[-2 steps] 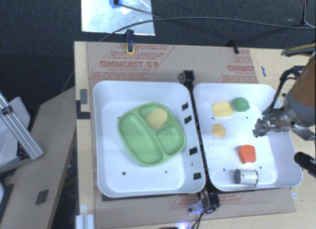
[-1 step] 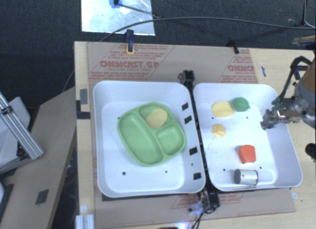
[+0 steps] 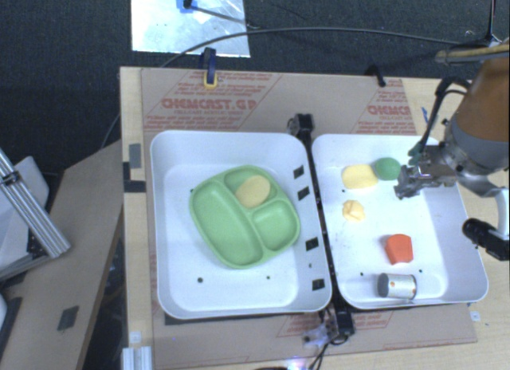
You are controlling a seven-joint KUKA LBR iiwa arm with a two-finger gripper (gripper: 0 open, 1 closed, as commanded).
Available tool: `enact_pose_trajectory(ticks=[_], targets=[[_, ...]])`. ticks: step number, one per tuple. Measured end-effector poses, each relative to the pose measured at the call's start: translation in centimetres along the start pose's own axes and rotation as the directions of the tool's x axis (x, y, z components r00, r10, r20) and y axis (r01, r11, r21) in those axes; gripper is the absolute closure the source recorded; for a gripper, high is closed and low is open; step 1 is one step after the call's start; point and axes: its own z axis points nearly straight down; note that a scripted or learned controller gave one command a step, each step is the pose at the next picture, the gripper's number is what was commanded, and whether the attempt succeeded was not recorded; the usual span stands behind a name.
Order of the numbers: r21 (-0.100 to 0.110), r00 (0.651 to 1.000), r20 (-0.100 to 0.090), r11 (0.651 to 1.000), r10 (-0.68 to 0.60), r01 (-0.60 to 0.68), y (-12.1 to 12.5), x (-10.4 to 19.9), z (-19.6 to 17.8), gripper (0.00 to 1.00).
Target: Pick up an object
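Nearest the camera, along the front edge of the right bin (image 3: 470,285), lies a small silver can (image 3: 397,285) on its side; being round and smooth, it would likely roll away from a pinch that lands off-centre. Just behind it sits an orange block (image 3: 399,248), well apart from its neighbours and probably the easiest pick. Further back is a small pale yellow lump (image 3: 353,210), and behind that a larger yellow piece (image 3: 359,175) pressed against a green ball (image 3: 386,168).

Over in the left bin (image 3: 167,225), a green divided tray (image 3: 239,221) holds a yellow round object (image 3: 253,190) in its rear compartment.

At the far side of the right bin the gripper (image 3: 405,186) hangs just beside the green ball, on its right and slightly forward. Its fingers appear set narrow, with nothing between them, though they are small and dark against the bin, so this is uncertain.

The main risk looks like the touching pair: a descent here could strike the ball's flank and knock it aside, or wedge one finger into the seam between ball and yellow piece, closing on neither. A narrow opening would worsen that, since the ball seems wider than the gap. The bin's back wall also lies near
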Motion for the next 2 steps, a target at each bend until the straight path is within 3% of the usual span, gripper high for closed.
enact_pose_trajectory(ticks=[1, 2], targets=[[0.000, 1.000, -0.001, 1.000, -0.001, 0.001, 1.7, 5.2, -0.4, 1.00], [0.005, 1.000, -0.001, 1.000, 0.000, 0.000, 3.0, 10.4, 1.5, 1.00]])
